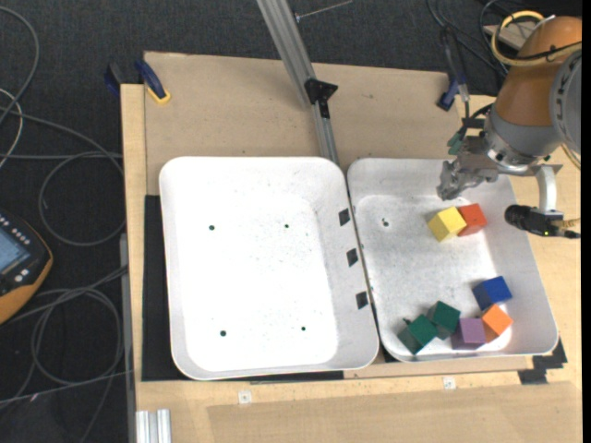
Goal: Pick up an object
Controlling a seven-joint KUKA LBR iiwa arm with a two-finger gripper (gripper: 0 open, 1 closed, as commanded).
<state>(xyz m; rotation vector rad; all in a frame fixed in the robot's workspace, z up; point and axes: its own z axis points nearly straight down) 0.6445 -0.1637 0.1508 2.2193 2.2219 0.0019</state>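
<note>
**Arm parked over the far end of the right bin, blocks scattered below**

Dark carpet all around, with black cables (pixel 55 169) looping across the left side and a yellow-edged handheld unit (pixel 17 261) poking in at the left edge. On top of that sits a light wooden bench (pixel 231 109), with blue clamps at its far corners (the left one (pixel 152 79) has a yellow tip) and a grey metal pole (pixel 291 49) slanting down to the gap between the bins.

Going left to right: the left bin (pixel 185 247) is a shallow white tray with a few dark dots on its floor. Just beside it, touching along the middle, is the right bin (pixel 406 257), which has all the blocks. Along its near edge there's a cluster: two dark green blocks (pixel 432 325) close together, then a purple block (pixel 472 331), an orange block (pixel 497 320), and a blue block (pixel 492 290) just beyond those. Further back, well apart from that cluster, a yellow block (pixel 447 223) sits touching a red-orange block (pixel 472 217) on its right.

The gripper (pixel 452 181) hangs over the far part of the right bin, just beyond the yellow block, with the grey and orange arm (pixel 536 90) coming in from the right. Honestly can't tell whether the pincer is open or closed from this angle, and nothing is visibly between its tips.
</note>
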